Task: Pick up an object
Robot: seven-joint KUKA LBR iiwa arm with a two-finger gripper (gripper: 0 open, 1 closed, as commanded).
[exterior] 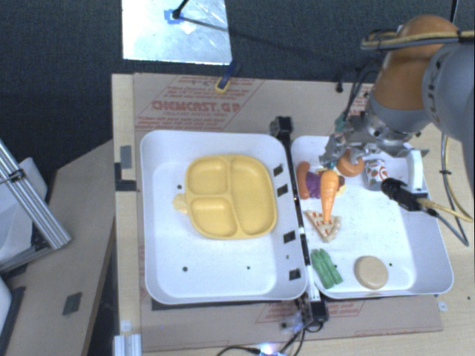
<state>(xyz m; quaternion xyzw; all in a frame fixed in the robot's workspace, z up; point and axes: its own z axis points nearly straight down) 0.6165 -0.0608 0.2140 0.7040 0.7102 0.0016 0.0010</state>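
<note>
We see the claw low over the right white bin, but cannot tell how it is set. Just below it lies the long orange toy carrot, its axis running toward the desk's near edge. Crowding it are a purple piece, an orange ball and a pizza slice; the green pod and tan disc lie farther off.

Orange carrot lies pointing down in the right bin.

The bench bears a left bin and a right bin, side by side, touching.
</note>
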